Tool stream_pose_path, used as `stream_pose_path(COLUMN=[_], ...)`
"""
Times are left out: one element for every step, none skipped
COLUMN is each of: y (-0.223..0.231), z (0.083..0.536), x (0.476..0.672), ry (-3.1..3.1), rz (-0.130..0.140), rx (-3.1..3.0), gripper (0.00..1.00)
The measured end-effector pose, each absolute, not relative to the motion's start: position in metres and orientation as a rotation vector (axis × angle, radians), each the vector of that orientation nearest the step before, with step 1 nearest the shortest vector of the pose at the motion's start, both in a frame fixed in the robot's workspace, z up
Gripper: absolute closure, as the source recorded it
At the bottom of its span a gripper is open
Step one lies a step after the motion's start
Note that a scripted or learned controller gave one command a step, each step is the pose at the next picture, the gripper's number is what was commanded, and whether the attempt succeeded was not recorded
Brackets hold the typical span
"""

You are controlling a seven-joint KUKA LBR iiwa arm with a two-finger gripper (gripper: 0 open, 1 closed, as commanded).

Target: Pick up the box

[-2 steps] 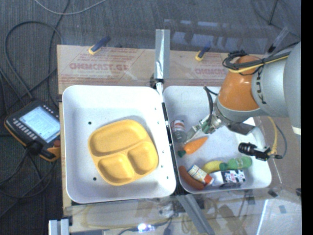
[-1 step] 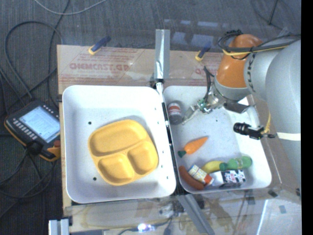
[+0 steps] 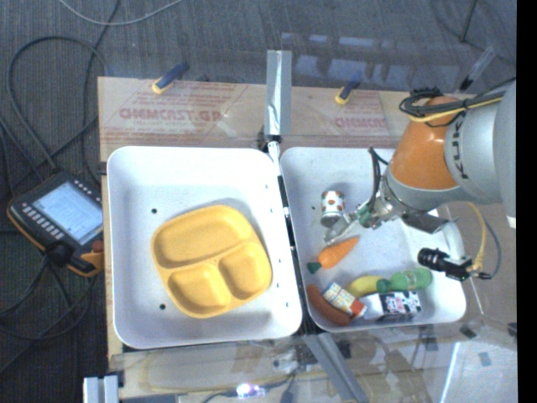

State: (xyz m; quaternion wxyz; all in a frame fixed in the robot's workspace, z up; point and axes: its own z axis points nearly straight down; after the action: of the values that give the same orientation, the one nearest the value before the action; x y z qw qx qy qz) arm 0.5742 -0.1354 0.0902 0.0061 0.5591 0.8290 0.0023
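1. Camera view, the bench: two shallow white bins sit side by side, smooth plastic with rounded corners. The left bin (image 3: pixel 126 225) carries a yellow compartment tray (image 3: pixel 212 260), glossy and rounded, with three wells, lying near its middle.
2. The right bin (image 3: pixel 310 170) holds a cluster of small things along its front edge and middle.
3. The box (image 3: pixel 399 305), a small dark carton with a pale printed face, lies on its side by the front edge of the right bin, toward its front right corner.
4. Just behind the box lie a yellow banana (image 3: pixel 367 285) and a green bottle-like piece (image 3: pixel 413 279), both smooth and elongated.
5. Near the front left corner lies a reddish sausage shape (image 3: pixel 325 306), touching a small packet (image 3: pixel 340 295) with red and white print.
6. An orange carrot (image 3: pixel 337 253) with a green tip lies tilted in the middle; a small white can (image 3: pixel 333 205) with red dots lies behind it.
7. The gripper (image 3: pixel 366 215) hangs over the middle of the right bin, beside the can and well apart from the box; whether its jaws are apart or together cannot be told.
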Motion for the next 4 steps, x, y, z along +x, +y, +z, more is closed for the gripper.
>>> stream_pose_path(y=[-0.155, -0.165, -0.224, -0.211], z=[0.089, 0.088, 0.164, 0.092], x=[0.644, 0.660, 0.587, 0.505], ry=[2.377, 2.548, 2.565, 2.553], rz=[0.006, -0.001, -0.006, 0.006], rx=[2.042, 1.825, 1.819, 1.818], gripper=[0.00, 0.00, 0.00, 0.00])
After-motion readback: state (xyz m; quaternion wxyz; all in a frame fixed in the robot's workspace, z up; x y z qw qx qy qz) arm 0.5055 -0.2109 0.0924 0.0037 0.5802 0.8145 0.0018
